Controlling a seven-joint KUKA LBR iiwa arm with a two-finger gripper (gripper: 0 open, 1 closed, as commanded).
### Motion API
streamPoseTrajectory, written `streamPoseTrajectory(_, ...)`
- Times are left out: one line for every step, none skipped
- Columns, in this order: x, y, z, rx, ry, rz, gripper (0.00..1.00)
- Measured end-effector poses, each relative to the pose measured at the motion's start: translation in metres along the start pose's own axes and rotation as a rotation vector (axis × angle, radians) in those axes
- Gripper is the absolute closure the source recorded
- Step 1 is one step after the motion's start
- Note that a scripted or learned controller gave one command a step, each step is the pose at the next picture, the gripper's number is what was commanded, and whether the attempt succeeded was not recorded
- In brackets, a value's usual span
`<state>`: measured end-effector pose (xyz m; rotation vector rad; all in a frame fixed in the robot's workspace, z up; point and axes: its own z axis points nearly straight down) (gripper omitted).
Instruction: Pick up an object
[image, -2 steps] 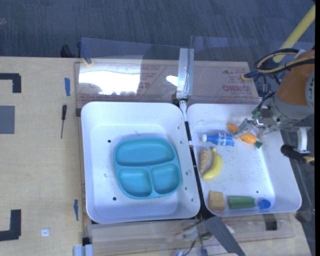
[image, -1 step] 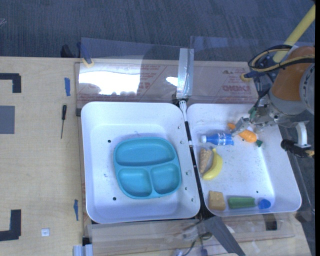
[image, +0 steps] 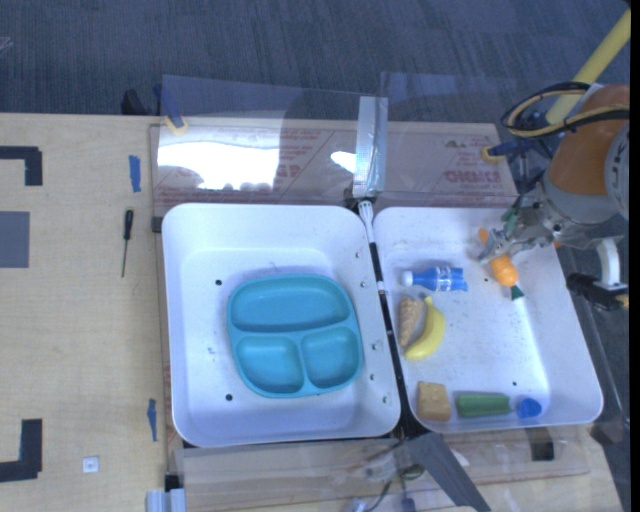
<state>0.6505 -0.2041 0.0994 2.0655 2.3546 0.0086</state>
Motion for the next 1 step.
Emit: streamPoseTrajectory(0.0763, -0.0257, -0.0803, 0.005, 0.003, 0.173, 1.0)
